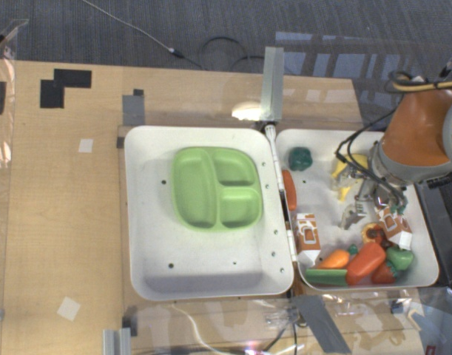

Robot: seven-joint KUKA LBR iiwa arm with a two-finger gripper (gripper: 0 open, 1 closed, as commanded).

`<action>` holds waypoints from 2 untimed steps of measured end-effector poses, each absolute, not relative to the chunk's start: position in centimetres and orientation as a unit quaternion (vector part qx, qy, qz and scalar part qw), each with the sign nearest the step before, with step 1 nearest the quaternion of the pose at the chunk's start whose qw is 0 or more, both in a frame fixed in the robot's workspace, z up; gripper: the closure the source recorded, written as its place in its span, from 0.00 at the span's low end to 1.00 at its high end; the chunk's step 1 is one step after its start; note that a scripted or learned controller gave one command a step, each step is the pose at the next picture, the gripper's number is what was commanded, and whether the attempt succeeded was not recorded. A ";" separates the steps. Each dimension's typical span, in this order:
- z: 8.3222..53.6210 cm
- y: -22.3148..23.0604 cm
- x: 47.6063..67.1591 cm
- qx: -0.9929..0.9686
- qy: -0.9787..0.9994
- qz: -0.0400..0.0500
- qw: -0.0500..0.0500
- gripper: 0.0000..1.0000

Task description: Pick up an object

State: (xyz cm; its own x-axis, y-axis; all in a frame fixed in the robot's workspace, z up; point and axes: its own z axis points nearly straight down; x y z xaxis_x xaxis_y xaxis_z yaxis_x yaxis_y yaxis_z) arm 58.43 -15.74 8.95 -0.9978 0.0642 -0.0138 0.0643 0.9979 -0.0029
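My gripper (359, 209) is down inside the right bin (430, 272), below the orange wrist band. It hangs over the bin's middle, just left of a white and orange carton (396, 226) and above a red-orange pepper (366, 261). A yellow piece (339, 171) lies just behind it. Along the bin's front lie a small orange vegetable (335, 259), a green cucumber (326, 276) and a green pepper (400, 258). A second carton (308, 232), a red sausage (288, 189) and a dark green lump (300, 157) sit on the left side. I see nothing held.
The left bin (148, 272) holds a light green divided plate (215, 187). A metal post (272, 80) stands behind the wall between the bins. Cables loop around the arm at the right bin's back right corner.
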 end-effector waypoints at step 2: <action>8.9 -17.6 62.7 0.048 0.999 -0.001 0.007 0.00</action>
